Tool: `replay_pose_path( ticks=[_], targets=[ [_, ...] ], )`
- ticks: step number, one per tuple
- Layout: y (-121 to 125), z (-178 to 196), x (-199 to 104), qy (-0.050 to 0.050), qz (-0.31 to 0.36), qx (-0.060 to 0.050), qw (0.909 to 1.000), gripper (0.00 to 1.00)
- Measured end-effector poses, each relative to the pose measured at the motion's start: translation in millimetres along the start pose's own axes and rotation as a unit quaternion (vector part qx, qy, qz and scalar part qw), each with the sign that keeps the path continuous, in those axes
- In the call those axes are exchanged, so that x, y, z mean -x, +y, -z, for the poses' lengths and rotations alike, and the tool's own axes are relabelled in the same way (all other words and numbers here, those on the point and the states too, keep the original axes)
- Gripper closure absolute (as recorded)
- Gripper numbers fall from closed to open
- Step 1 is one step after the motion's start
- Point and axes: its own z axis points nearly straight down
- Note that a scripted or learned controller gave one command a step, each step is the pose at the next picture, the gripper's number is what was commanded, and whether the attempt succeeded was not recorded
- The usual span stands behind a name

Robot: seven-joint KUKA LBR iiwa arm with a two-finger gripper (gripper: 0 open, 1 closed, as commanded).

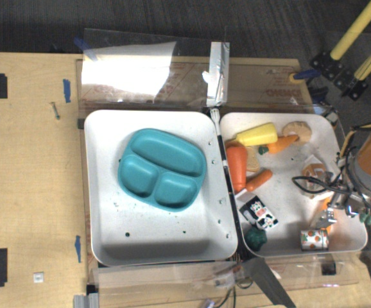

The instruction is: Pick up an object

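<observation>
Both shallow white plastic bins sit side by side on the tan wooden tabletop (31,191), presumably so one acts as the source and the other as the drop zone. The left bin (102,236) has just a teal three-compartment moulded tray (162,169), smooth and rounded. The right bin (288,246) holds the pickable clutter: a glossy orange carrot-shaped toy (237,164), a yellow blocky piece (257,134), a small black-and-white printed box (259,212) and a little metallic can (314,239) at lower right. The end effector (330,215) hangs low at the frame's right edge, right above that can. Whether it's open or gripping anything, I can't tell; too much cable tangle.
</observation>
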Motion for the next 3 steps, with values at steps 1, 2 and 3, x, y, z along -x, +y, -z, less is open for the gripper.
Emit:
replay_pose_path(
  ticks=[1,2,3],
  targets=[
    [4,41,45,0.003,0.098,0.000,0.9952,0.00],
    [20,-1,121,-0.002,0.077,-0.001,0.9970,0.00],
    [60,-10,94,0.004,0.035,0.001,0.9994,0.00]
  ],
)
